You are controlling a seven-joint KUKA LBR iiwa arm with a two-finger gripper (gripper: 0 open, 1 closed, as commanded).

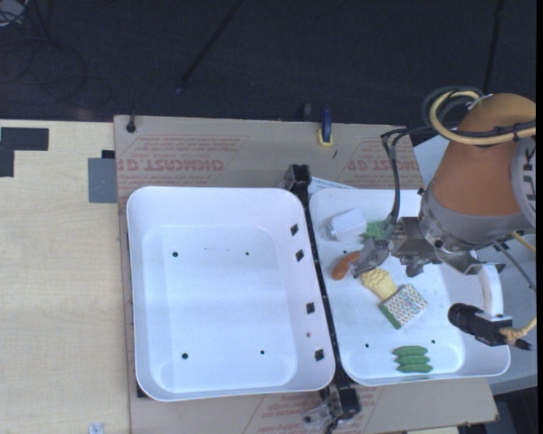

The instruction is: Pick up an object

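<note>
The arm [481, 174] is reaching in from the right and hanging over the right bin [475, 366], its orange band sitting above a grey wrist. The gripper [373, 259] is pointing toward the left, low over the upper middle of that bin. Its dark metal parts are crowding together there, so whether the jaws are open or closed cannot be told, and nothing is showing clearly between them.

Several small things are lying in the right bin. An orange piece [345, 266] is lying just left of the gripper tip, its long axis running on a slant from lower left to upper right. A white block [346, 223] is sitting above it, near the bin's upper left corner, lying roughly across the view. A bit of green [375, 231] is peeking out right beside the gripper's upper edge. Just below the gripper, a yellow piece [377, 283] is lying, and touching its lower right side is a flat checkered pad [404, 305], turned diagonally. Near the bin's front wall, a green pod-shaped thing [413, 359] is lying with its long axis running left to right, well apart from the gripper.

The left bin [140, 287] is sitting beside the right one, with the two bins' walls meeting along a row of black clips [309, 307].
</note>
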